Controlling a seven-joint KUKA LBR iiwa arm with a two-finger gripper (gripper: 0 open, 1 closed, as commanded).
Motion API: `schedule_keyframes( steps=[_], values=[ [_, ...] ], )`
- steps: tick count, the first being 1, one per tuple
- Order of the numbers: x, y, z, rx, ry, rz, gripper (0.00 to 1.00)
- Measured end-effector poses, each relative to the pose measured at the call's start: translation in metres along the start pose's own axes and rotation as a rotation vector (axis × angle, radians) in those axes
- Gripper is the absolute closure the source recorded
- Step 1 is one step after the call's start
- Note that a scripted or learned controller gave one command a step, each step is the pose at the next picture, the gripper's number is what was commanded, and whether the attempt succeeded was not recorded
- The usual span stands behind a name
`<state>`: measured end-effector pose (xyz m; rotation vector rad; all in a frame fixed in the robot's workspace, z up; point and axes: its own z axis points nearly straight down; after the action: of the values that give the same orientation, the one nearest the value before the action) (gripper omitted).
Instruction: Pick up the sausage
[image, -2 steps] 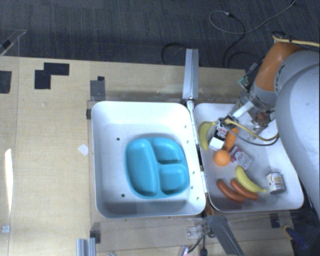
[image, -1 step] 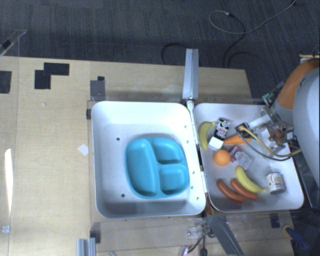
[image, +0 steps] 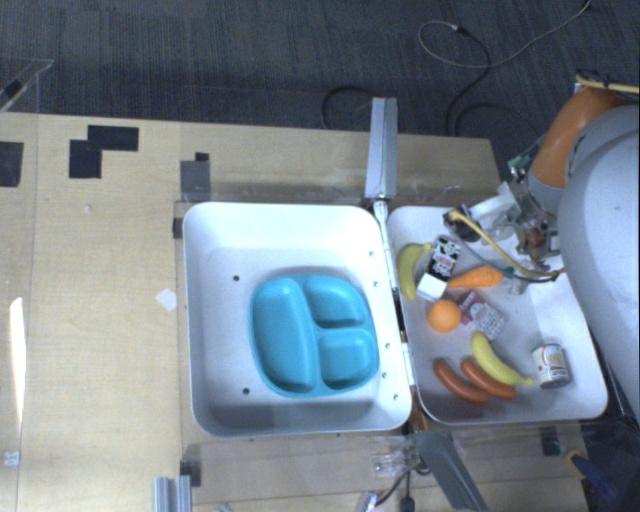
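Two reddish-orange sausages (image: 470, 381) lie side by side near the front of the right bin (image: 590, 400), just below a yellow banana (image: 497, 360). The gripper (image: 527, 238) hangs over the bin's far right corner, under the orange band of the arm. It is well behind the sausages and apart from them. Cables and metal parts clutter the wrist.
The right bin also holds an orange (image: 444, 316), a carrot (image: 476, 278), a greenish banana (image: 409, 268), a small black-and-white carton (image: 443, 258), a white block (image: 431, 287), a packet (image: 487, 319) and a can (image: 551, 365). A blue divided plate (image: 313, 333) sits in the left bin (image: 215, 250).
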<state>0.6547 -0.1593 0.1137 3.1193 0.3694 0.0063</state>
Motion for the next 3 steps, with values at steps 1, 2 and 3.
schedule_keyframes(
  steps=[1, 2, 3],
  values=[
    [0.005, 0.003, 0.028, 0.000, -0.002, 0.015, 0.00],
    [-0.010, 0.006, 0.027, 0.001, 0.000, -0.491, 0.00],
    [0.002, 0.017, 0.027, 0.005, -0.004, -0.505, 0.00]
  ],
)
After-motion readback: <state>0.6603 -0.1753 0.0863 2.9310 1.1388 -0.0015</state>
